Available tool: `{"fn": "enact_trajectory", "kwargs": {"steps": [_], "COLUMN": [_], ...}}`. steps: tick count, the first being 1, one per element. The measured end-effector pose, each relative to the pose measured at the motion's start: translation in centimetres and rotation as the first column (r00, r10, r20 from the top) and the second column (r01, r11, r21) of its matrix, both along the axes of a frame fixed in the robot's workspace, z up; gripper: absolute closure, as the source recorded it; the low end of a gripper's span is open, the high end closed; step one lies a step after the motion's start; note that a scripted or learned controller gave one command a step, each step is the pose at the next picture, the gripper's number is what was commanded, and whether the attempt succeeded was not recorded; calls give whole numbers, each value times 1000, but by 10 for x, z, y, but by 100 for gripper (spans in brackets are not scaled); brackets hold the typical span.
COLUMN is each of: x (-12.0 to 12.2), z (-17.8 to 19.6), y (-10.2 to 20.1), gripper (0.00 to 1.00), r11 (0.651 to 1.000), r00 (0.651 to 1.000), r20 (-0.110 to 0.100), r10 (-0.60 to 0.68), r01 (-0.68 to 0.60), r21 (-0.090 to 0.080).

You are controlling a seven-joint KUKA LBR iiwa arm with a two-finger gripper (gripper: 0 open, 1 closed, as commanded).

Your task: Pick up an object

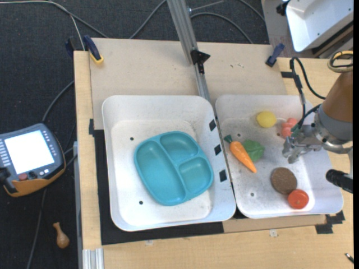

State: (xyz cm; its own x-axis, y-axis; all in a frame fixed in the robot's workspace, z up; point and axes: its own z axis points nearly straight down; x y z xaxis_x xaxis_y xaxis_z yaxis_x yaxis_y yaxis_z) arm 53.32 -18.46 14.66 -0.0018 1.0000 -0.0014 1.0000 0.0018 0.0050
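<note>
Clearly the gripper (pixel 294 150) hangs low over the right bin (pixel 314 209), though whether it stands apart or together I cannot tell at this slant. Nearest it lie a brown round piece (pixel 284 179) and a red ball (pixel 298 199) just beside that; a carrot (pixel 243 156), touching a green leafy piece (pixel 255 149), lies further left. All look like light, stiff, smooth plastic toys; the carrot's thick middle probably offers the surest hold.

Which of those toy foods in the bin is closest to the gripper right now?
The small pink piece, right beside the gripper on its upper left. The brown round one, lemon, carrot and red tomato all lie farther off.
</note>
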Motion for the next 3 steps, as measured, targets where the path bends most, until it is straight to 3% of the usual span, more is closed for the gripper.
{"fn": "enact_trajectory", "kwargs": {"steps": [3], "x": [9], "z": [120], "y": [-1], "gripper": [100], "r11": [1000], "r00": [1000], "r20": [0], "r10": [0], "r01": [0], "r21": [0]}}
